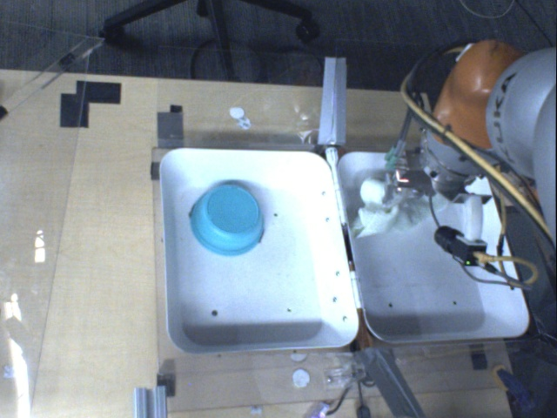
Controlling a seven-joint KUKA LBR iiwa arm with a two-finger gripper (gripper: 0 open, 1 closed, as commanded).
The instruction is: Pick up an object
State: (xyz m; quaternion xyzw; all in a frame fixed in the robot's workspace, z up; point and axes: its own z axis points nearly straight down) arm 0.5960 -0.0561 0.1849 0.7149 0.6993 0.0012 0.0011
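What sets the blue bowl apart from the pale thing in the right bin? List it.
Colour: the blue bowl is solid blue; the pale object is whitish.
Place: the bowl sits apart in the left bin; the pale object lies in the right bin under the gripper.
Both rest on bin floors.

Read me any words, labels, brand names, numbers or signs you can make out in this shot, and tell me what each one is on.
"KUK": dark letters running down the grey arm at the right edge, cut off by the frame; likely part of the maker's name.
Nothing legible elsewhere: the blue bowl, left bin and right bin carry no print, and the black patches on the bench are plain shapes.
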